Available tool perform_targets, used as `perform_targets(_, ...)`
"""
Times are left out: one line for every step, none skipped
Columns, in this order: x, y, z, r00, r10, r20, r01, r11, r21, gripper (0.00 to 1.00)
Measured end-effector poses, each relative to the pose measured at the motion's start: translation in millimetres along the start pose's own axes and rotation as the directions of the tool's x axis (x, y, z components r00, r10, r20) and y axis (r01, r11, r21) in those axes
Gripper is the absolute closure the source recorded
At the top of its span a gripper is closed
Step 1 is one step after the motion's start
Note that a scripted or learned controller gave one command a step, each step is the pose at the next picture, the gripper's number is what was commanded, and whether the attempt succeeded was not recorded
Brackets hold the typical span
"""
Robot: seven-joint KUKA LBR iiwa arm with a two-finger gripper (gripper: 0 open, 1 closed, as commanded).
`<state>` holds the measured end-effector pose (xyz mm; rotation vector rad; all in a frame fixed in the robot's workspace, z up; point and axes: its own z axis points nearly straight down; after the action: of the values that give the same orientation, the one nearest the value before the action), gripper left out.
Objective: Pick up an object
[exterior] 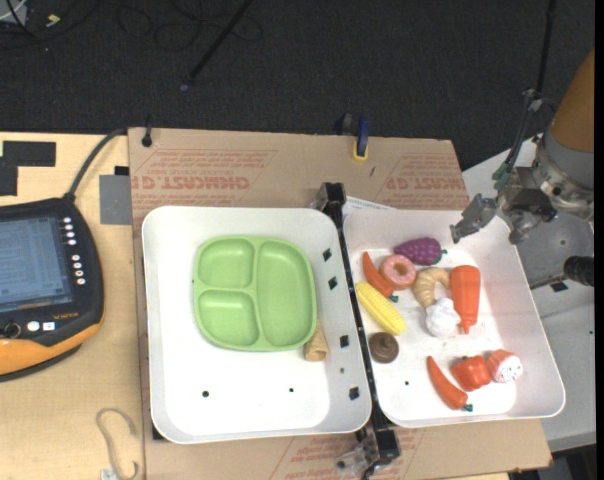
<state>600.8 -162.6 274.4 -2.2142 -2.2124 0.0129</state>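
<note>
My gripper [495, 218] hangs over the far right corner of the right bin [542, 368], open, with nothing between its fingers. Below and left of it lie toy foods: purple grapes [419, 250], a pink donut [397, 269], a red chili [373, 273], a yellow corn cob [380, 308], a croissant [430, 285], an orange carrot [466, 296] and a white garlic bulb [442, 319]. Nearer the front are a chocolate donut [383, 347], a red pepper [447, 384], a tomato [472, 371] and a red-and-white piece [506, 367].
The left bin [172, 388] holds a green divided plate [255, 293] and a small cone [316, 345] by the divider. A teach pendant [32, 278] lies on the bench at the far left. A blue clamp [361, 138] stands behind the bins.
</note>
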Motion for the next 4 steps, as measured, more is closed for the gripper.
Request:
perform_targets(0.1,1.5,-7.9,1.0,-0.002,0.002,0.002,1.0,-0.013,0.0)
perform_targets(-2.2,-1.0,52.8,1.0,-0.002,0.001,0.002,1.0,-0.01,0.0)
perform_targets(-3.2,-4.2,113.9,1.0,-0.003,0.001,0.003,1.0,-0.01,0.0)
perform_targets(-2.3,-2.8,175.7,1.0,-0.003,0.001,0.003,1.0,-0.011,0.0)
